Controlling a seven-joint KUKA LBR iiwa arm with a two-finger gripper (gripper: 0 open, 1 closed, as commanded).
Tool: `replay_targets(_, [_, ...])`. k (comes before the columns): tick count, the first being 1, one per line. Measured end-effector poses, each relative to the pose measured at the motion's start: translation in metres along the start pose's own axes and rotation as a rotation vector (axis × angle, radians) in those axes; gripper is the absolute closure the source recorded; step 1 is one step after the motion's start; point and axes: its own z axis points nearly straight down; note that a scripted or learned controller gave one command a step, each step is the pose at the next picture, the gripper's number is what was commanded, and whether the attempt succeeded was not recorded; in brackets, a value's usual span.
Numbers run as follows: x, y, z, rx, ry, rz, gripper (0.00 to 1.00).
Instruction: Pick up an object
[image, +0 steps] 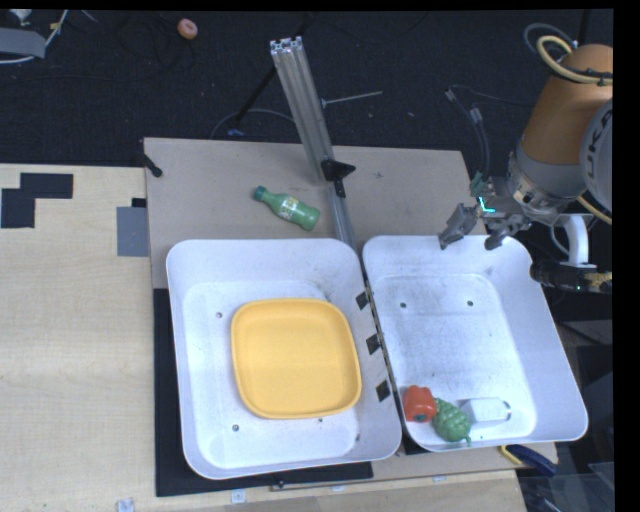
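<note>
My pincer (474, 234) hangs spread wide, holding nothing, over the right bin's (545, 330) far rim. The red toy (419, 403) and green toy (451, 421) lie well below it, touching; I risk nudging both.

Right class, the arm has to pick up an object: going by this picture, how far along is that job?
Nothing looks done yet. The claw hangs open over the far edge of the right bin, with nothing between its fingers. The red object, green object and white object lie in that bin's near corner, the yellow plate in the left bin. Reaching, gripping and lifting are all left.
</note>
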Motion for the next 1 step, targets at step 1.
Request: replay_targets(1, [0.0000, 0.0000, 0.0001, 0.000, 0.000, 0.000, 0.00])
